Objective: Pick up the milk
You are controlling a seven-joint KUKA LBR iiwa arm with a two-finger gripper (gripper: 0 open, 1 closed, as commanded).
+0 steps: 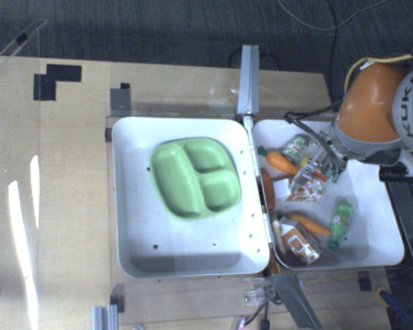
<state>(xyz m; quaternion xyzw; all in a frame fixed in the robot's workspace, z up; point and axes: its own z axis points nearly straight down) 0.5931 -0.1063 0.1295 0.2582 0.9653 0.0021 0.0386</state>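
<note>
A white carton with orange print, which I take for the milk (305, 188), lies tilted in the middle of the right bin (378, 253). My gripper (322, 162) hangs just above and to the right of the carton's upper end, right at its top edge. The grey arm with its orange band (370, 112) reaches in from the right. I see nothing lifted clear of the bin floor.
Around the carton lie a carrot (282, 162), a green-labelled packet (297, 146), a reddish sausage (268, 191), a second carrot (311, 224), a green bottle (339, 223) and a brown-and-white carton (299, 245). The left bin (134, 253) holds a green divided plate (195, 176).
</note>
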